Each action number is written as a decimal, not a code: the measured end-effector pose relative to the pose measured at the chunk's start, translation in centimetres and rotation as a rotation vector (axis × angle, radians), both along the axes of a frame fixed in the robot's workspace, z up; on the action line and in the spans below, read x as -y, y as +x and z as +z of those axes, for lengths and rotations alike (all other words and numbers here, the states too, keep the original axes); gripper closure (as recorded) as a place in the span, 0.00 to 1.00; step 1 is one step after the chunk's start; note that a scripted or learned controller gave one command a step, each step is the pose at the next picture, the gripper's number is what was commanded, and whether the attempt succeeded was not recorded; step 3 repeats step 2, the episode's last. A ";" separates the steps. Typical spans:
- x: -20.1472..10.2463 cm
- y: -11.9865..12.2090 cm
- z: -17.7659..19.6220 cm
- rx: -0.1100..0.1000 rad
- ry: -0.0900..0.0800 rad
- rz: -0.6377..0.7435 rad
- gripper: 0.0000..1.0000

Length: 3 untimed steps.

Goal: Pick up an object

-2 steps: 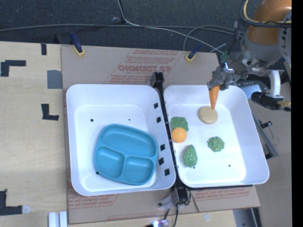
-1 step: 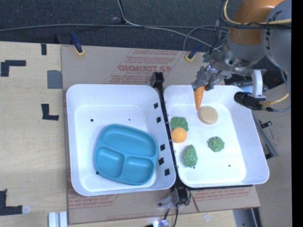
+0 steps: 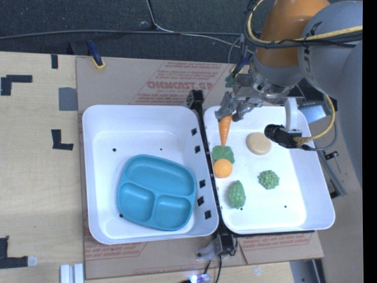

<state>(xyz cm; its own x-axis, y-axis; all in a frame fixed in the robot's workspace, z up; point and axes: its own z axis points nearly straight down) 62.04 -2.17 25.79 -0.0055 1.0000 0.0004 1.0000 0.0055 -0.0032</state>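
Bench with two shallow white bins side by side on a sheet of printed cardboard (image 3: pixel 171 81).

Left bin (image 3: pixel 97 158): holds one blue divided plate (image 3: pixel 156 192) with three compartments, lying flat toward the near right part of the bin.

Right bin (image 3: pixel 306 205): holds the loose items.
- Carrot (image 3: pixel 224 130): orange, tapered, standing roughly on end at the far left of the bin, beside the divider between the bins. Its upper end sits between the gripper's fingers.
- Leafy green piece (image 3: pixel 223 153): just near of the carrot's lower tip, touching or almost touching the orange ball.
- Orange ball (image 3: pixel 222 168): near side of the leafy piece, along the left wall.
- Green bumpy vegetable (image 3: pixel 236 194): elongated, nearest of the items on the left side.
- Small broccoli-like green item (image 3: pixel 268 179): mid-bin, apart from the others.
- Beige rounded item (image 3: pixel 258 143): far middle of the bin, right of the carrot.

Arm: grey with an orange band (image 3: pixel 288 22), reaching in from the right over the far edge of the right bin. Gripper (image 3: pixel 231 114): pointed down, clenched around the top of the carrot. Whether the carrot's tip rests on the bin floor cannot be told.
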 end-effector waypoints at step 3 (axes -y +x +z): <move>-11.3 -1.0 -1.3 0.002 0.001 0.001 1.00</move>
